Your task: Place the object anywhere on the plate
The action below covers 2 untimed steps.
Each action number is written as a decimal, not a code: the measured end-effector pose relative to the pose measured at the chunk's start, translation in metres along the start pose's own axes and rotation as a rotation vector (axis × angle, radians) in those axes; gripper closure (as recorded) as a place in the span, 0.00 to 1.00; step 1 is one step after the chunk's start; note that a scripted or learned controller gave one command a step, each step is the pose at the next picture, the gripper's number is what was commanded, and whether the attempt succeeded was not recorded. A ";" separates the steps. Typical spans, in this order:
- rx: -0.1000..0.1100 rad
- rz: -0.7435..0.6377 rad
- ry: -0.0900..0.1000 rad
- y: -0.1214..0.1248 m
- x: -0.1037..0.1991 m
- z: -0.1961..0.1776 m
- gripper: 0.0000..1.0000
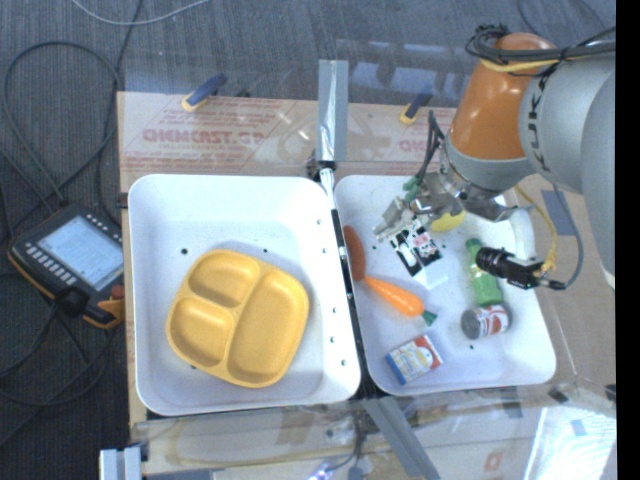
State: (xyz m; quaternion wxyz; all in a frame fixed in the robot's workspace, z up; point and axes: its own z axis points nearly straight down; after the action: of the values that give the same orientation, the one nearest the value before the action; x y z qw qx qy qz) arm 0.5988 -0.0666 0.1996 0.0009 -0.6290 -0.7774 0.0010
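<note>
Nothing on the yellow plate (238,315) yet, near-left in the left bin (160,208): three compartments bare. Rightward, in the right bin (535,353): small carton (413,358) nearest, can (486,321), carrot (395,296), green bottle (484,279), all untouched. Farther back, gripper (415,213) low over a dark packet (418,248); grip state impossible to tell. Pickup, carry left and release all seemingly left to do.

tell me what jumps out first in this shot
The yellow divided plate sits alone in the left bin. The grey arm's orange band looms over the right bin, where a carrot, a small carton and a can lie scattered.
</note>
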 end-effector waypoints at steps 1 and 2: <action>0.002 0.002 0.000 -0.029 0.087 -0.010 1.00; 0.003 -0.232 0.001 -0.021 0.163 0.018 1.00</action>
State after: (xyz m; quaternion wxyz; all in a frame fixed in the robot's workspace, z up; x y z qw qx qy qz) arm 0.5442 0.0886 0.1818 0.0022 -0.5345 -0.8451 0.0017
